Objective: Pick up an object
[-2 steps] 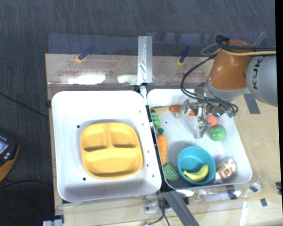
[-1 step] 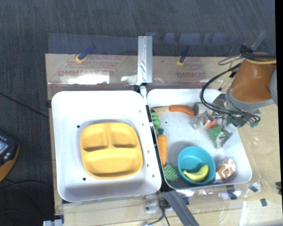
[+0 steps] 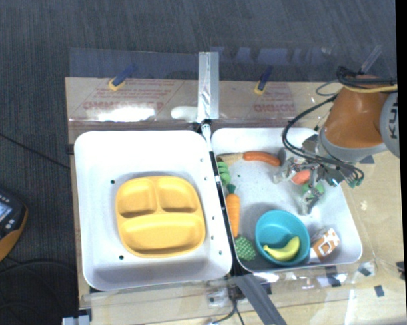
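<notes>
Apparently the gripper (image 3: 302, 178) clasps a small red object (image 3: 301, 177); blue bowl (image 3: 280, 230) nearby.

Claw (image 3: 304, 181) fingers blurred; arm (image 3: 362, 119) cut off at right edge.

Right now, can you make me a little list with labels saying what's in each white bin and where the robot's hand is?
left bin: a yellow divided tray
right bin: a blue bowl with a banana inside, an orange carrot, a long orange-red item, a small orange-and-white box, green items by the divider
gripper: over the right bin, something red-orange at it; whether it is gripped is unclear
arm: grey with orange band, reaching from the right
</notes>
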Controlling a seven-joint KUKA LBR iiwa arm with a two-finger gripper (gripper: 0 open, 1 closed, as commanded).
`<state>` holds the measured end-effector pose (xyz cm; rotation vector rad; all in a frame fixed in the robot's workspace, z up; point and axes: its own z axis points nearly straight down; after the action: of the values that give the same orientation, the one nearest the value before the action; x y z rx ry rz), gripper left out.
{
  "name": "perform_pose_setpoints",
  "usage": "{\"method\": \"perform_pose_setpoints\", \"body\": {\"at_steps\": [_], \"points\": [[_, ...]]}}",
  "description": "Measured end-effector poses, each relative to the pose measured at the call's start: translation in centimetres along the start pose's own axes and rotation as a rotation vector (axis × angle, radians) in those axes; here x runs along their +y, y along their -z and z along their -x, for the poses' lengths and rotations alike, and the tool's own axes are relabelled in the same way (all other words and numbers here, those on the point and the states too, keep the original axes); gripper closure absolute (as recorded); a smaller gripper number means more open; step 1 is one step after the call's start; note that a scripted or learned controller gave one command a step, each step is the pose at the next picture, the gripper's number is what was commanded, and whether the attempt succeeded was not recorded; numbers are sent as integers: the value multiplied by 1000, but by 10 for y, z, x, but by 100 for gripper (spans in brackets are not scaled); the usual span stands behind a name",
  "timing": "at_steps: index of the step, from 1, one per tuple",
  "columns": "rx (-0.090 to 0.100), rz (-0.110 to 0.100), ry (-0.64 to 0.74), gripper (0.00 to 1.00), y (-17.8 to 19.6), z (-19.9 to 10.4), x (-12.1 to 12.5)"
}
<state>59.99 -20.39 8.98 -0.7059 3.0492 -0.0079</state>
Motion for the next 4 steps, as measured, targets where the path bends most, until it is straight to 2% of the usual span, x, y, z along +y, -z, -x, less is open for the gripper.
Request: {"method": "perform_pose_setpoints", "body": {"at_steps": [1,2,3,4], "points": [[-2,1,-10,0,0,36,30],[1,-1,197,0,0,-29,-9],[-2,1,240,0,0,20,45],[-5,-2,239,100,12,22,44]]}}
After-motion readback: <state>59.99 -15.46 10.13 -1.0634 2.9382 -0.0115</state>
